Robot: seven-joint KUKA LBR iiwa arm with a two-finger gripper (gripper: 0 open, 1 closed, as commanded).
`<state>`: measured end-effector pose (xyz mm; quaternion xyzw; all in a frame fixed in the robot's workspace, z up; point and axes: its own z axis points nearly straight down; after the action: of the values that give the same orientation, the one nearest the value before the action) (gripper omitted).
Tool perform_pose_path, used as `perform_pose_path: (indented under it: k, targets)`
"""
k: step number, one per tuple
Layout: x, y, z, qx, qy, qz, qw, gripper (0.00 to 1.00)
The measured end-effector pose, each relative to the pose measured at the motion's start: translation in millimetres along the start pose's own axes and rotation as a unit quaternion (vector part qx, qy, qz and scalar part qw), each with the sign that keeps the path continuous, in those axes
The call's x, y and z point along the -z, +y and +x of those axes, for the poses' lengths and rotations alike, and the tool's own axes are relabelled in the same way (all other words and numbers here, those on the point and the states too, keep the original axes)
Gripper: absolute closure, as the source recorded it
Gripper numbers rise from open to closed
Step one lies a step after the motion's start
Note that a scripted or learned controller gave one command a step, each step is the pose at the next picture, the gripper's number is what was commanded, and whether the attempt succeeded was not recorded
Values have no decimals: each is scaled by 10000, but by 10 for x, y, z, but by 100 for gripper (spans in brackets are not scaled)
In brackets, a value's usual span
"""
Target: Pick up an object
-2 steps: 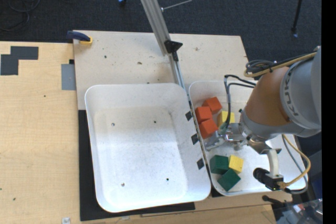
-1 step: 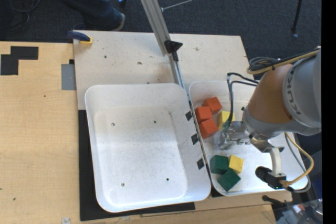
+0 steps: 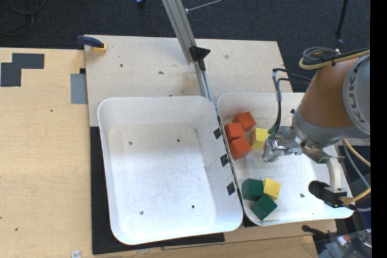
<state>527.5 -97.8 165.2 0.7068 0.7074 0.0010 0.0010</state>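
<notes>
Blocks sit in your right bin [image 3: 314, 205]: orange blocks [image 3: 239, 135] left of your gripper [image 3: 273, 151], a yellow block [image 3: 260, 137] touching it, green ones [image 3: 257, 197] below. You cannot tell how its tips stand, and nothing looks held.

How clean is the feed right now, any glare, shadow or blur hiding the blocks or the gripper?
Camera view: lighting is even and soft; the left bin is bright white but not blown out. The orange blocks, yellow blocks and green blocks read clearly in colour, with slightly soft edges. The gripper is small and a bit blurred, so its fingers are hard to make out.
</notes>
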Motion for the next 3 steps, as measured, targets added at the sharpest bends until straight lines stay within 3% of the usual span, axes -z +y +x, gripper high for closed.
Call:
perform_pose_path:
  k: [1, 2, 3]
  targets:
    - [454, 54, -76, -6, -3, 2, 10000, 100]
    - [545, 56, -88, 5, 2, 20, 10000, 100]
    - [454, 89, 455, 15, 12, 33, 10000, 100]
